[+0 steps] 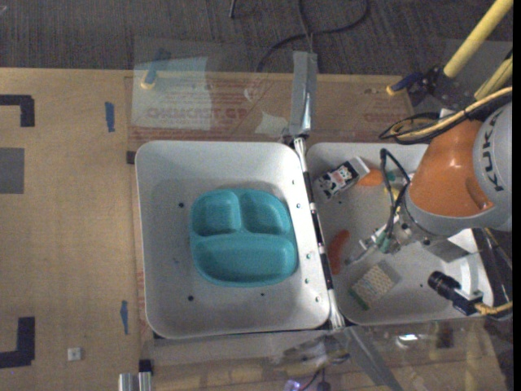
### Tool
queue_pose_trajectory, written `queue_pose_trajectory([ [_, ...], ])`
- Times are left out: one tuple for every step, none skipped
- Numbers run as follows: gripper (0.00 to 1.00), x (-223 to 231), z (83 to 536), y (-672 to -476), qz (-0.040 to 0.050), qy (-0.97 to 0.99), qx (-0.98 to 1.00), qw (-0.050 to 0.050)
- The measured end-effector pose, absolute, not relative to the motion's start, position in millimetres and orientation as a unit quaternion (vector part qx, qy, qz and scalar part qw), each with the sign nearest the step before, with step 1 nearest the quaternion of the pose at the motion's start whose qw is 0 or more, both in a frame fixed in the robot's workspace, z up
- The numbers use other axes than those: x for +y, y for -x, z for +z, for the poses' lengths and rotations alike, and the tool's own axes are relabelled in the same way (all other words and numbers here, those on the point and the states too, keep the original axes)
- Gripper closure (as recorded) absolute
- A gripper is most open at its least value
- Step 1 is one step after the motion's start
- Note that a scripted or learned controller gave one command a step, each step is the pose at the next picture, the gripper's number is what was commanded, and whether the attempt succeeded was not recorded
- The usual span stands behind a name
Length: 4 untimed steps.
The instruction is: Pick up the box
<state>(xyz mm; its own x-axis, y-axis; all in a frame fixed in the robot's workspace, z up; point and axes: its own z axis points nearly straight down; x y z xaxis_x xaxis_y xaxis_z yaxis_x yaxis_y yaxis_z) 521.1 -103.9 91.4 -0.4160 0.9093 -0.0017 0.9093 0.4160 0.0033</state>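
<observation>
The box (pixel 340 178) is seen as a small carton, white with black patches and a red mark at one end, lying tilted on the floor of the right bin (pixel 411 304), near its far left corner. The gripper (pixel 389 241) is poised nearer the camera than the box, apart from it; its state cannot be told. A teal divided tray (pixel 242 236) is seated in the left bin (pixel 163 243).

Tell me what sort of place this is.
Likely a robotics lab test bench: two white bins side by side on a plywood bench, a grey-and-orange arm reaching over the right one, and loose cables on the carpet behind.
</observation>
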Motion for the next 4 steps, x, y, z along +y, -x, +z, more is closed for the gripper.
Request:
queue_pose_trajectory([
  [0.00,-104.1,91.0,-520.8,0.0007,-0.541,0.841,0.001],
  [0.00,-121.2,99.1,-515.3,0.0007,-0.439,0.898,0.001],
  [0.00,-85.8,185.0,-499.6,0.0006,-0.471,0.882,0.001],
  [0.00,-106.5,89.0,-512.4,0.0030,-0.525,0.851,0.005],
])
